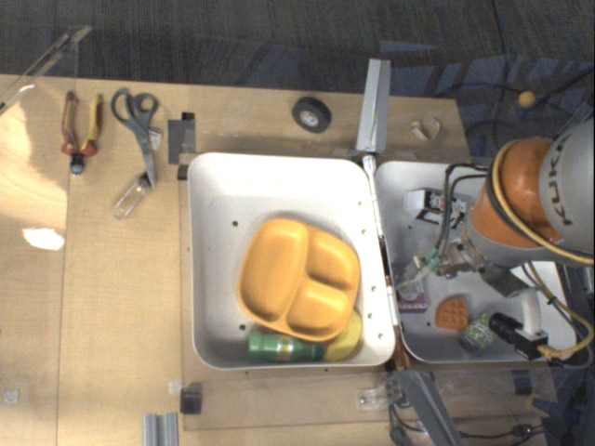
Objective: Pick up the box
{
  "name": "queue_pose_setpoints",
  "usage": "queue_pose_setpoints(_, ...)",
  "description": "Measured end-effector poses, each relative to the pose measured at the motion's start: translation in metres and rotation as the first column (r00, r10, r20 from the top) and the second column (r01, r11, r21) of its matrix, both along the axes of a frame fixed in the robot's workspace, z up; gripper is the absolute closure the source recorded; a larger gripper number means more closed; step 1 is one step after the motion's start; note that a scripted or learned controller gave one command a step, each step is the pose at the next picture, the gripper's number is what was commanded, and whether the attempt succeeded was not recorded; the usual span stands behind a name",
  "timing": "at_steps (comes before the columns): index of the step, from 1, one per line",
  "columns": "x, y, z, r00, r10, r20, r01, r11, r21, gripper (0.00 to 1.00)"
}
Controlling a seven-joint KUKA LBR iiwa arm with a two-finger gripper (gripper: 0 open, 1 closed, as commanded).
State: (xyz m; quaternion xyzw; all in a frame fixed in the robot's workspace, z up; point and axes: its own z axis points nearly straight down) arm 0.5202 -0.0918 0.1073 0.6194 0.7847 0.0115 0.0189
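A small flat pinkish box [412, 296] lies against the left wall of the right bin [409, 182]. My gripper [431, 267] hangs low in that bin, just above and right of the box, under the grey arm with its orange band [509, 203]. I cannot make out anything held in it. A white and black packet [429, 203] lies at the back of the same bin, partly hidden by cables.
An orange waffle-like piece [452, 312] and a small clear-green object [475, 333] lie near the right bin's front. The left bin [214, 249] holds a yellow divided plate [300, 275], a green can [282, 347] and a yellow fruit [346, 340]. Scissors [139, 124], pliers [80, 128] and a tape roll [311, 113] lie on the bench.
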Motion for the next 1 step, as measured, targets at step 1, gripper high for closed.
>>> queue_pose_setpoints(1, -0.0212, 0.0017, -0.0116, 0.996, -0.094, -0.005, 0.094, 0.996, 0.005, 0.0)
